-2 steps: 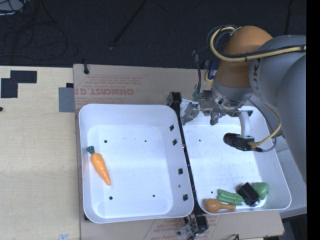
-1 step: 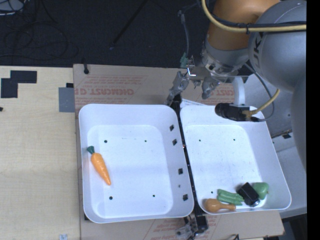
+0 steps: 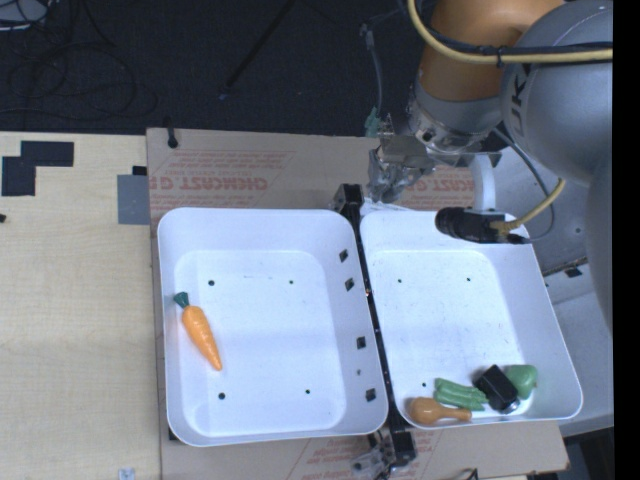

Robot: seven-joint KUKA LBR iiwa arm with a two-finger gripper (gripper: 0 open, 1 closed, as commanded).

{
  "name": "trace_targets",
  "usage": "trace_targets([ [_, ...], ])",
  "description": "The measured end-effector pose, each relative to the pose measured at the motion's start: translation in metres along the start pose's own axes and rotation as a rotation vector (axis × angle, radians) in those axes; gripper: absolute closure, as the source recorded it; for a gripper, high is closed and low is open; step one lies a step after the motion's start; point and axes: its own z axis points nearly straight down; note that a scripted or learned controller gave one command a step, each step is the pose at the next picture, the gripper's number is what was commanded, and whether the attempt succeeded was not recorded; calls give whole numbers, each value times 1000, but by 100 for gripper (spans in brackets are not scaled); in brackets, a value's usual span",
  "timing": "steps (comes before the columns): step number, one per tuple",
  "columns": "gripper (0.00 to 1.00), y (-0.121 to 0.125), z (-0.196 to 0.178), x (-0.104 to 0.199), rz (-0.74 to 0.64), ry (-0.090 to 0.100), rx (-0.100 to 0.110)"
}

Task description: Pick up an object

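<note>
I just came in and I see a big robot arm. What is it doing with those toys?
The robot arm's gripper is up over the far edge of the right bin, with no toy in its fingers. Its job is to pick something up. A toy carrot lies alone in the left bin. In the near corner of the right bin sit a small pile: a green bean pod, an orange pear-shaped toy, a black block and a green piece. None has been lifted yet.

Your grey arm with its orange band (image 3: 470,28) reaching in from the right, wrist bent downward, two-finger metal gripper (image 3: 388,183) hanging below it, nothing visible between them
</note>
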Motion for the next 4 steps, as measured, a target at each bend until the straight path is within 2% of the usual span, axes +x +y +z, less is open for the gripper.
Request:
trace_targets([
  [1,100,-8,-131,-51,9,-2,-18],
  [2,100,-39,-223,1,-1,3,-12],
  [3,100,0,-224,135,-8,4,-1],
  [4,100,0,-225,149,3,0,-1],
])
